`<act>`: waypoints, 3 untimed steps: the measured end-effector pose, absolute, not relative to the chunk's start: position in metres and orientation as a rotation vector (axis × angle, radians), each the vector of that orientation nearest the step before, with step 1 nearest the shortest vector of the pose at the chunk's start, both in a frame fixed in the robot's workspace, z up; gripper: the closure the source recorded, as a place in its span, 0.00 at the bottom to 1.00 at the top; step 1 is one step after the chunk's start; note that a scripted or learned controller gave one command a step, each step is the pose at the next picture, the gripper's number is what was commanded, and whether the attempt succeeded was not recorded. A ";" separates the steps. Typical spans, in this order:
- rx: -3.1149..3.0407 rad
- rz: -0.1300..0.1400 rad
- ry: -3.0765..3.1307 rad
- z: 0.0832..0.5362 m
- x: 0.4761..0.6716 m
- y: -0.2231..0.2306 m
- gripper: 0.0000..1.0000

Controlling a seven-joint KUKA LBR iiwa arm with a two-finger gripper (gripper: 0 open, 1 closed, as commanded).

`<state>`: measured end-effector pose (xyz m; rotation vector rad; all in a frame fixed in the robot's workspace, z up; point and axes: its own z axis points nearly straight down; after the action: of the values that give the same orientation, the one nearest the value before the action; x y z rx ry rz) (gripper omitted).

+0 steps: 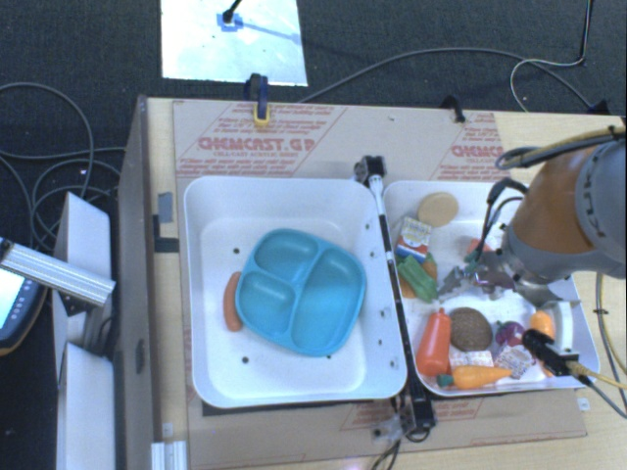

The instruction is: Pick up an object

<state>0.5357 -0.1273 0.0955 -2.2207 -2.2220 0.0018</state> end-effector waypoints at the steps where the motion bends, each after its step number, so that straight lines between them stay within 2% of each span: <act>1: -2.221 -0.002 -2.224 0.085 0.493 -0.111 0.00; 2: -2.223 -0.001 -2.224 0.085 0.531 -0.146 0.00; 3: -2.221 -0.002 -2.224 0.084 0.492 -0.110 0.00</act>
<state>0.4923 -0.1101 0.0843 -2.2205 -2.2235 -0.0018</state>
